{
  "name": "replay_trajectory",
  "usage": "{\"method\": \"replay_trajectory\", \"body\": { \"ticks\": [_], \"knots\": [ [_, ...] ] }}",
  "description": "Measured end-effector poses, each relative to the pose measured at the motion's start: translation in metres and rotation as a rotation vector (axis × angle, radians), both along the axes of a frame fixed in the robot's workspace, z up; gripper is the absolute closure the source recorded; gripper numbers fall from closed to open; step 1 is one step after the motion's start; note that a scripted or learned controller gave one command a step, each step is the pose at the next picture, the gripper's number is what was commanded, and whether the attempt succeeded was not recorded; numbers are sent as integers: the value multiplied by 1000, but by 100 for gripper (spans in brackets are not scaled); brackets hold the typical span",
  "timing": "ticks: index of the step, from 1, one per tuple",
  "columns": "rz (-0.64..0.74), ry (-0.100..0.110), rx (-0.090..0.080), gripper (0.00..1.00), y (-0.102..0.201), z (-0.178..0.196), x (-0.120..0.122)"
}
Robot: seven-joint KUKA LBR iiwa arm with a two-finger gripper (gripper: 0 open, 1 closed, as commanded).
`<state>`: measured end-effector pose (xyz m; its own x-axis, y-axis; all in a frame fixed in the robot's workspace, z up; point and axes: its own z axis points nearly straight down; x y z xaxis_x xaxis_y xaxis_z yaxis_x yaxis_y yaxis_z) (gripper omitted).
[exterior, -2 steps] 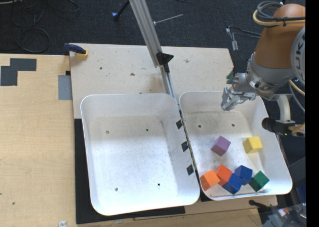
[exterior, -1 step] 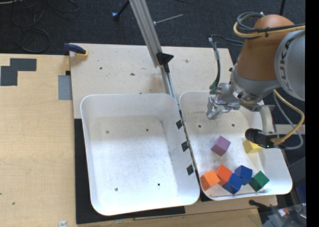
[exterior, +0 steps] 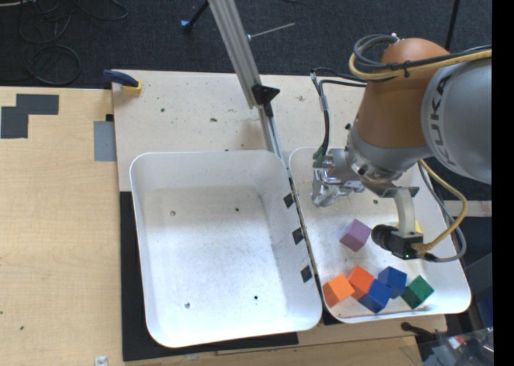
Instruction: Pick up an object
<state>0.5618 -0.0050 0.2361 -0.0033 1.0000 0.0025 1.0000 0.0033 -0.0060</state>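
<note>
The gripper (exterior: 328, 189) hangs over the far left part of the right bin (exterior: 450, 296), close to the wall it shares with the left bin (exterior: 152, 188). Its metal fingers point down at bare bin floor, and nothing can be seen between them. Whether they stand wide or narrow I cannot tell; from this slant the finger ends blur into one bright cluster.

The things to choose from all lie nearer than the gripper, in the same right bin. A purple cube (exterior: 355, 235) sits alone, a little to the right and nearer. Further toward the near edge is a tight cluster: an orange cube (exterior: 338, 289), a second orange-red cube (exterior: 361, 279) touching it, a blue cube (exterior: 376, 296), another blue cube (exterior: 393, 278) and a green cube (exterior: 418, 290) at the right end.

As a judgement, the task is barely begun: no object is lifted and none is in contact with the gripper. Left to do is the whole of it: move over a cube, descend, close and raise. The purple cube looks the easiest, standing apart from its neighbours.
</note>
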Motion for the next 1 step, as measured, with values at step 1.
{"method": "replay_trajectory", "body": {
  "ticks": [1],
  "knots": [
    [2,0,0,100,61,1,-14]
  ]
}}
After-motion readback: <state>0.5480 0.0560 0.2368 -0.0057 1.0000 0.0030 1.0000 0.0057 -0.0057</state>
